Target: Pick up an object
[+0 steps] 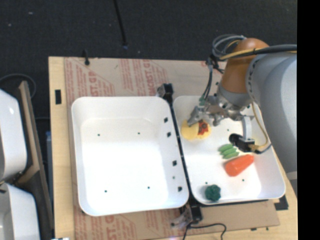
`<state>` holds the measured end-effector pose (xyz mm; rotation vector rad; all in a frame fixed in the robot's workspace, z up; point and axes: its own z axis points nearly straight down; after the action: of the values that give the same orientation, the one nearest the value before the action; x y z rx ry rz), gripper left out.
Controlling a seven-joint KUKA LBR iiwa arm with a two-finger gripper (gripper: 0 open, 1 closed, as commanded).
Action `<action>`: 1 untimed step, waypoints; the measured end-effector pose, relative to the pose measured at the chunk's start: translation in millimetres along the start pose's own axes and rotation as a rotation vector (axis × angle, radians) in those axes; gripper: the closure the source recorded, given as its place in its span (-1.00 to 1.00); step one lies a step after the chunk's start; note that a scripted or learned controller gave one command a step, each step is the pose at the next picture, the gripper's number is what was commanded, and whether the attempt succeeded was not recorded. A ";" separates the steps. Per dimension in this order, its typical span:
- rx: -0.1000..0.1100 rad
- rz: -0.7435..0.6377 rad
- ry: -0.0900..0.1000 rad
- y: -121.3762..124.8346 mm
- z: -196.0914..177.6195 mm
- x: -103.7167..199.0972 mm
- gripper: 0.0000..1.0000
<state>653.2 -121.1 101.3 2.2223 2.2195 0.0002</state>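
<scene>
In the right bin, near its far left corner, lies a yellow object with a small red piece on it. My gripper hangs right over this pair, fingers spread and pointing down, one to each side of the red piece. Nothing is lifted between them. To the right lie a green pea pod and an orange carrot. A dark green lump sits near the bin's front edge.
The left bin stands beside the right one, with black clips along their shared wall. A black cable end from the wrist hangs just above the pea pod. The grey arm covers the right bin's far right.
</scene>
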 end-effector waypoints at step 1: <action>0.000 -0.002 0.000 -4.4 0.2 20.5 -1.00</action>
<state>648.8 -100.6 101.1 2.2202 2.2213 0.0007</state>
